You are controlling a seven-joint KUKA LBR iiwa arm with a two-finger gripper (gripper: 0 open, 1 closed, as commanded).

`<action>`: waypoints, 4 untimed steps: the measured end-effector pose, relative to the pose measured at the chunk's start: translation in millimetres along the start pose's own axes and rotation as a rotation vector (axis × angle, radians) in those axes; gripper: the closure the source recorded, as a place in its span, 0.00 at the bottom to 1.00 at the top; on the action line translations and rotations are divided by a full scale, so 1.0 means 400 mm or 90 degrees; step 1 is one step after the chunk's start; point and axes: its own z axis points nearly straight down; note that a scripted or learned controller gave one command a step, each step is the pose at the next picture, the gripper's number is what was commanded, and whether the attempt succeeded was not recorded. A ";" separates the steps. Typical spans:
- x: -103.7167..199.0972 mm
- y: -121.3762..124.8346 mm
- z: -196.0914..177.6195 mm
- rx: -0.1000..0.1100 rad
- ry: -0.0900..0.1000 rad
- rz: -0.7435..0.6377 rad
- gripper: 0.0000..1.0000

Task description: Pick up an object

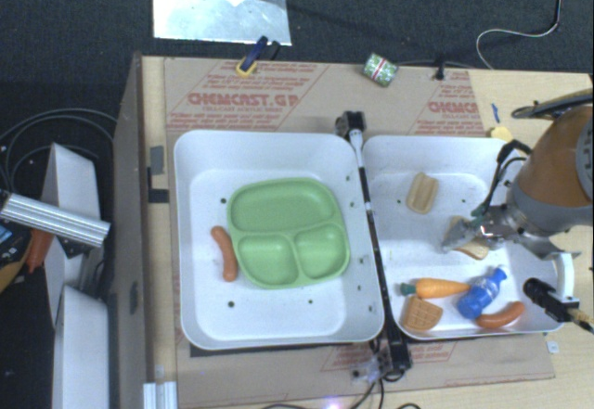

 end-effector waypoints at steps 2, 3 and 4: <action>-0.001 0.002 -0.026 -0.001 0.000 -0.001 0.00; -0.059 0.135 -0.274 -0.002 -0.001 0.000 0.00; 0.019 0.154 -0.121 0.001 0.001 -0.001 0.00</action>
